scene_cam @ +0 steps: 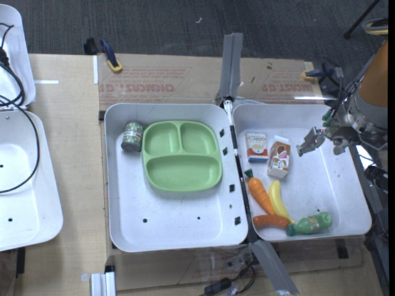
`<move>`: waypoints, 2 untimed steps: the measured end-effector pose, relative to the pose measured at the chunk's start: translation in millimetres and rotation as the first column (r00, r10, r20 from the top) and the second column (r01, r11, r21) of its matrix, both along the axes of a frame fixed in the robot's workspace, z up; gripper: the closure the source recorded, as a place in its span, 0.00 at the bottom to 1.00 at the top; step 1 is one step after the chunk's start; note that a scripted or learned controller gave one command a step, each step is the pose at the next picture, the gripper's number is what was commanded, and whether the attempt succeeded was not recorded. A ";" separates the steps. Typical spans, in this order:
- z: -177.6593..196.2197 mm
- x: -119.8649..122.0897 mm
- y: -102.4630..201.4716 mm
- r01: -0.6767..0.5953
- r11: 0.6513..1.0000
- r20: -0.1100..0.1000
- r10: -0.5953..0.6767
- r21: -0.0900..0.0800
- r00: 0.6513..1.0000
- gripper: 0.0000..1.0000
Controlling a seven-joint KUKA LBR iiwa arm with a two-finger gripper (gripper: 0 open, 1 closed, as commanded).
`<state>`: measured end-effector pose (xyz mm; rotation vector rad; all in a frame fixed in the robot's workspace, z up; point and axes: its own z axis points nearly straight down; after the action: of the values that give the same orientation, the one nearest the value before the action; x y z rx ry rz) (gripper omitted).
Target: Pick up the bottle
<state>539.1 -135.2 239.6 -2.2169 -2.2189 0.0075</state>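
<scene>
Bottle (310,224): green, lying on its side at the right bin's (345,184) near edge | gripper (308,143): above the bin's far half, finger state unclear | relation: bottle lies toward the camera from the gripper, long axis roughly left-right, touching the toy sausage (270,221).

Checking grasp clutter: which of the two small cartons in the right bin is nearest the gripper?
The tilted brown-and-white carton, right of the flat orange-and-white carton, sits closer to the gripper.

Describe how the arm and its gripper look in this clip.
The arm enters from the right: an orange band over a grey wrist section. Below sits a metallic grey gripper of blocky parts, with thin dark cables looping around the wrist. No markings are legible.
</scene>
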 end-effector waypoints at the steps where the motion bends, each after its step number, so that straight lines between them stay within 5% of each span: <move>1: -44.7 -34.6 -50.5 0.190 0.982 -0.001 -0.190 0.000 0.982 0.00; 2: -144.9 -63.5 -34.2 0.227 0.974 -0.002 -0.227 0.001 0.974 0.00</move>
<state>475.7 -169.4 94.7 -2.4537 -1.9492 0.0081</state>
